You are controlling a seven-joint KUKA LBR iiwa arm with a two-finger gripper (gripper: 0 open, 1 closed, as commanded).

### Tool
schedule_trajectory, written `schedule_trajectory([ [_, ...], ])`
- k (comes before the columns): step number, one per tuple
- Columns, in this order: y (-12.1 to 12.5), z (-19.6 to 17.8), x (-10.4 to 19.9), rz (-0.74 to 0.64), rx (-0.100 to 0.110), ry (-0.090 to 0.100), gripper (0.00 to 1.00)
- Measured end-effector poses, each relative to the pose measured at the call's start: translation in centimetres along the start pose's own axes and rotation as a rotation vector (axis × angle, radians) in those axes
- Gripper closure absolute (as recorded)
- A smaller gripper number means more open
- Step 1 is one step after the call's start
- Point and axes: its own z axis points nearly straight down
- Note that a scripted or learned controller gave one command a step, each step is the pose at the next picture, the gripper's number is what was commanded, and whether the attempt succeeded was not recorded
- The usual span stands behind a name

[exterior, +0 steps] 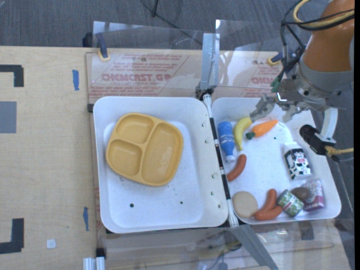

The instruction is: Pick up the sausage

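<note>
**Sausage not yet picked: claw hovers apart from it**

The claw sits in the upper right of the frame, over the top part of the right bin. Its two fingers look spread, and nothing lies between them. Just below it lies a toy carrot, with a banana to the carrot's left and a blue bottle beside that, near the bin's left wall.

The sausage lies lower and to the left, at a slant beside the divider between the bins, clear of the claw. A second reddish sausage-like piece lies near the bin's lower edge, next to a round tan piece. To the right stand a small cow-print carton and some packets.

The left bin carries a yellow divided plate.

As I judge it, nothing of the pick is done: reaching, closing and lifting all remain.
</note>
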Motion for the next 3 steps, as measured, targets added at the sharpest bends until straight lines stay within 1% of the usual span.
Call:
schedule_trajectory([
  [1,-4.05,15.53,-0.17,0.009,-0.002,0.000,0.00],
  [2,-4.02,14.54,-0.28,0.013,-0.004,0.000,1.00],
  [3,-4.02,14.55,-0.28,0.012,-0.004,0.000,0.00],
])
